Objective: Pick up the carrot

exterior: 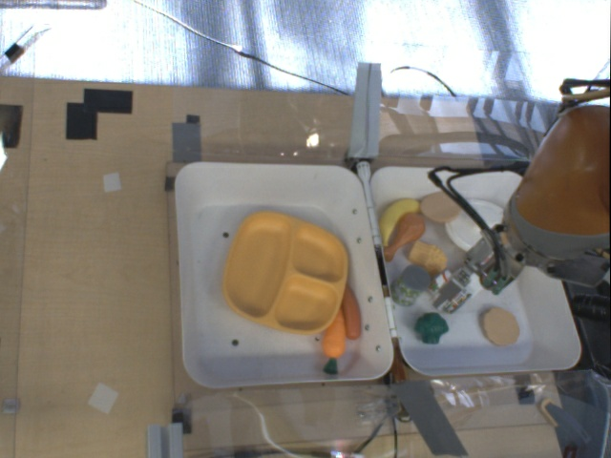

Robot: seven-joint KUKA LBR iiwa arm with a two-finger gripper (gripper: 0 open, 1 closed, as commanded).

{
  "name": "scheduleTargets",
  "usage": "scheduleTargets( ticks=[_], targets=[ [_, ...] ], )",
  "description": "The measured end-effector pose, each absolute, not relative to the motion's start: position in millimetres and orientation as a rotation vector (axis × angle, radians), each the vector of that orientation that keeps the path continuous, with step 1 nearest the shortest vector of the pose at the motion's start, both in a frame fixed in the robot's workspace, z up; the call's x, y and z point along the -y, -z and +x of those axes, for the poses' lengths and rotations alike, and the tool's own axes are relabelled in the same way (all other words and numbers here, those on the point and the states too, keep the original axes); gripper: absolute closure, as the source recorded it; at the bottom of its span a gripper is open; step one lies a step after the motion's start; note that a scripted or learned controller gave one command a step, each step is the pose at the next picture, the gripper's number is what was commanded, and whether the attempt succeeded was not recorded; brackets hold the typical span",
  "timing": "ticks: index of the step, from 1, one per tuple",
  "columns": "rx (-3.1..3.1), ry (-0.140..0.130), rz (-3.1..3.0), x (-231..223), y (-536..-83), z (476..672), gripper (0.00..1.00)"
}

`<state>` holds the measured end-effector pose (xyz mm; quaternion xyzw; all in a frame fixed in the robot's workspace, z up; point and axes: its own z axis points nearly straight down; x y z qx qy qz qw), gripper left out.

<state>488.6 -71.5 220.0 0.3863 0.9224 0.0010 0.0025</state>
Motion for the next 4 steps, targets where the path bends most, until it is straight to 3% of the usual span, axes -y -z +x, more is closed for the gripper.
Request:
scheduleTargets(
  ticks=[1,2,4],
  targets=[
    [-2.892,-0.006,1.197,70.5,-231.8,491.1,1.00],
    [-2.892,-0.006,1.196,70.5,-231.5,491.0,0.00],
    [-3.101,0.003,-0.429,78.3,-270.9,489.5,0.00]
  ],
)
